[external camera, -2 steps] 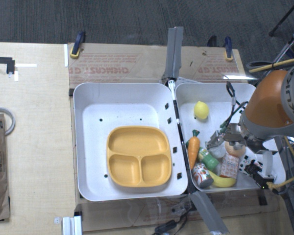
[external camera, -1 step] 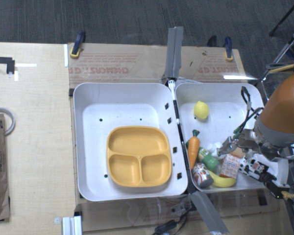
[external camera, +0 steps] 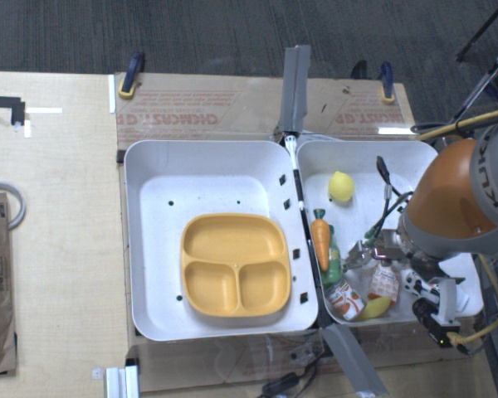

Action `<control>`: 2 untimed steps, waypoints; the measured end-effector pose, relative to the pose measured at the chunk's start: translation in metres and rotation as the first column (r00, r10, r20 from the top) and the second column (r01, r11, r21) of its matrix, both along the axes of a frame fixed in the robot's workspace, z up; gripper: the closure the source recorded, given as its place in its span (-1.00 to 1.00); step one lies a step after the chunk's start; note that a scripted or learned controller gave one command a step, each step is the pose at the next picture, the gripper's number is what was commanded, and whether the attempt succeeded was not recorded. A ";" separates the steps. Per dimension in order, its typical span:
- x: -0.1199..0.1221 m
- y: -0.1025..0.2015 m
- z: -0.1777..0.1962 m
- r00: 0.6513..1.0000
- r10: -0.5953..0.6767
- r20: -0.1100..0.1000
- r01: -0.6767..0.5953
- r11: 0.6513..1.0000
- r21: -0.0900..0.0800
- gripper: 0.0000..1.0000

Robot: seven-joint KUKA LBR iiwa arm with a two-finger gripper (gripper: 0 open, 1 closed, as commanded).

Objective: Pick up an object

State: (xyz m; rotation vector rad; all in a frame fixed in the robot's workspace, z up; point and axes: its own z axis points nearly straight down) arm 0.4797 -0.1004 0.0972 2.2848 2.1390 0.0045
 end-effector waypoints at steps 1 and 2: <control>0.013 -0.086 0.001 0.985 -0.173 0.007 0.173 0.985 0.002 -1.00; 0.014 -0.084 0.011 0.985 -0.173 0.008 0.173 0.985 0.005 1.00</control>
